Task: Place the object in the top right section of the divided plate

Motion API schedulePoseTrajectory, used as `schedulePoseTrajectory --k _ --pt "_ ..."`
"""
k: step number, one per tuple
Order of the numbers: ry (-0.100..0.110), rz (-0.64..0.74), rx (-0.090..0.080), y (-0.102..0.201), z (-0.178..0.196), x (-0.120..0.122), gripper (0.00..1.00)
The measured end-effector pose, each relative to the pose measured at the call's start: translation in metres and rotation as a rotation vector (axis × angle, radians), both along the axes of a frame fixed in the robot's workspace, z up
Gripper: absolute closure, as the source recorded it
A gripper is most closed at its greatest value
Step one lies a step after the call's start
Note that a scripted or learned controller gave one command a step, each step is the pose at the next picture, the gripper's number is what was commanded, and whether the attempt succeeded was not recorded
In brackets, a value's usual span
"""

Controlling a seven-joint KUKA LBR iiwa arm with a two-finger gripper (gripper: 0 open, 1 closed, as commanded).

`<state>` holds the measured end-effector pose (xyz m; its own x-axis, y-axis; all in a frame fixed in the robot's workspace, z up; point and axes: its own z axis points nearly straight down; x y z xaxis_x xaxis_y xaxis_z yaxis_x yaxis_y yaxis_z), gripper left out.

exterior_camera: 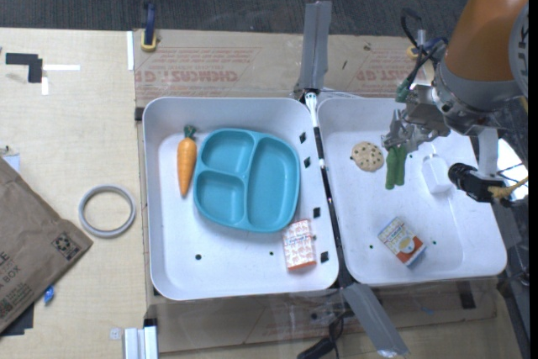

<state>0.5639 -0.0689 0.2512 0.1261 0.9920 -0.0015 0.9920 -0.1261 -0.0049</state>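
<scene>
The metal gripper [398, 149] hangs over the right bin [471, 261], its fingers clamped on a slim green stick-shaped object [394, 171] hanging upright beside a round speckled cookie [367, 155]. The smooth teal divided plate [248, 178] sits in the left bin [164, 206], beside an orange carrot [186, 164].

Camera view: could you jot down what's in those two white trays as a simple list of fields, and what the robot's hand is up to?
left bin: blue divided plate, nothing in its sections; carrot lying to the plate's left; small red and white packet near the front edge
right bin: cookie; small carton
hand: over the right bin, right of the cookie
held item: green stick-like object hanging down from the hand, seemingly between its fingers
beside the bins: tape ring on the bench, left of the left bin
</scene>
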Motion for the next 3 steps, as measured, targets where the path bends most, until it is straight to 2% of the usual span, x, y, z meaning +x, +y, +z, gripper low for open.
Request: schedulePoseTrajectory --k 2,3 --pt "0.004 0.003 -0.004 -0.001 0.016 0.001 1.0" --pt "-0.004 0.257 -0.001 -0.021 0.037 0.019 1.0"
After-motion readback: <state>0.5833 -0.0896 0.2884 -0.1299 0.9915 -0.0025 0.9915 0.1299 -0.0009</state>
